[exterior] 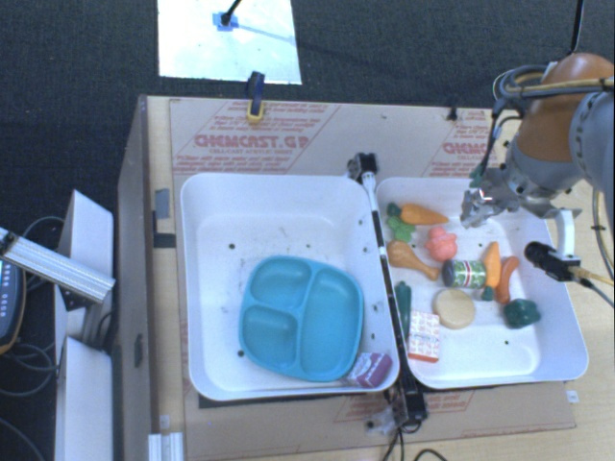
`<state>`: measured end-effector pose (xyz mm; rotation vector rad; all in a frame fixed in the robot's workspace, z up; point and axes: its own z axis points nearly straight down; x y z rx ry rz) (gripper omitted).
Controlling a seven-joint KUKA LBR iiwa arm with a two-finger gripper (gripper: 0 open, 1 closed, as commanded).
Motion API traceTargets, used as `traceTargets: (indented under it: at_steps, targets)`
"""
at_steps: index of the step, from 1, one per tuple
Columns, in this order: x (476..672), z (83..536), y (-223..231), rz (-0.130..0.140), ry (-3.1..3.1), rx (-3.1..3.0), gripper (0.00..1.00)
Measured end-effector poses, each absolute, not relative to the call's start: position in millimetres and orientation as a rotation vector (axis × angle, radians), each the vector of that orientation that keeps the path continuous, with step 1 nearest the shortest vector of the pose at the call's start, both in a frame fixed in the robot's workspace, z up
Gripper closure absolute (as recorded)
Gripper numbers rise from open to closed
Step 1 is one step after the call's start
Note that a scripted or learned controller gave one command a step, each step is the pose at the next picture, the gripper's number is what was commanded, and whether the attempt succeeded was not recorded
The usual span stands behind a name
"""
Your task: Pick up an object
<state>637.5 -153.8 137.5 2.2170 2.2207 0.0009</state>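
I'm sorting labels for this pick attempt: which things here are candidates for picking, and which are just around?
Job:
end effector
orange toy carrot
pink round toy
small green-labelled can
tan round disc
dark green toy pepper

Lying about:
blue sectioned plastic plate
left white bin
yellow clamp

Left of the end effector point(478, 209): shallow white plastic bin point(216, 257) holding a blue compartmented plastic plate point(303, 320). Beyond the end effector: brown printed cardboard sheet point(288, 133) on the counter, yellow-and-black clamp point(255, 99) on its far edge.
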Motion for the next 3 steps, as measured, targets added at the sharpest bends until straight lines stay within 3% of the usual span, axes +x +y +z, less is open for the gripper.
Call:
traceTargets:
  at_steps: [1, 2, 3]
  targets:
    - [637.5, 137, -153, 0.002, 2.223, 2.217, 0.00]
    - [593.3, 84, -116, 0.001, 2.221, 2.219, 0.00]
    - [595.0, 96, -116, 0.006, 2.219, 2.216, 1.00]
